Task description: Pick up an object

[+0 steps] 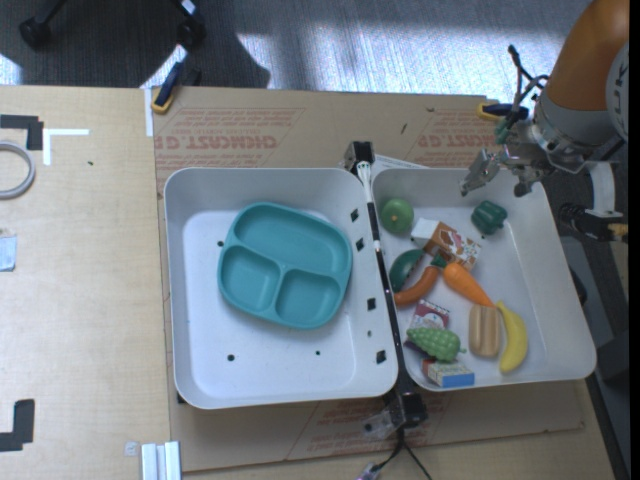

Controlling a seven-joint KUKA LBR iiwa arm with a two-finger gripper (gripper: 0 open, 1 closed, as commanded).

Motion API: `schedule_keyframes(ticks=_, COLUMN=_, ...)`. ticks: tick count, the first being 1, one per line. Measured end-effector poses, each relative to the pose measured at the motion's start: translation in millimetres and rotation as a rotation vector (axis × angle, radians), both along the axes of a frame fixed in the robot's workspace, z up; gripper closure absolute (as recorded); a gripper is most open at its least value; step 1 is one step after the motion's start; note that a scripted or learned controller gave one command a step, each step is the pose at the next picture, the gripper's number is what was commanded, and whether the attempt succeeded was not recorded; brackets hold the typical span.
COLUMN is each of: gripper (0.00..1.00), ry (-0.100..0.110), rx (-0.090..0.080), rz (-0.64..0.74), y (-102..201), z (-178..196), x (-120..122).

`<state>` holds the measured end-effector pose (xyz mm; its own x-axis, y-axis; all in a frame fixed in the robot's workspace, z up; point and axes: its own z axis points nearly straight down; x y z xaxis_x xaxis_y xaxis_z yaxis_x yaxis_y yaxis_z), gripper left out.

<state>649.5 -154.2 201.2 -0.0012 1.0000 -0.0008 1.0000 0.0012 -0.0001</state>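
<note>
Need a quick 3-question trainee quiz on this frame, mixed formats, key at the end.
1. True or false: the teal divided tray lies in the right bin.
2. Which item lies nearest the right bin's right wall?
A. banana
B. green ball
C. carrot
3. Fill in: the gripper hovers over the right bin's ____ edge, above the dark green toy.

Key:
1. False; it lies in the left bin.
2. A
3. far
</note>
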Motion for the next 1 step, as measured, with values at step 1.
schedule_keyframes(ticks=1, gripper=0.0, ry=-0.013, rx=-0.002, rz=-0.002, y=13.0, z=-89.9, x=-41.8)
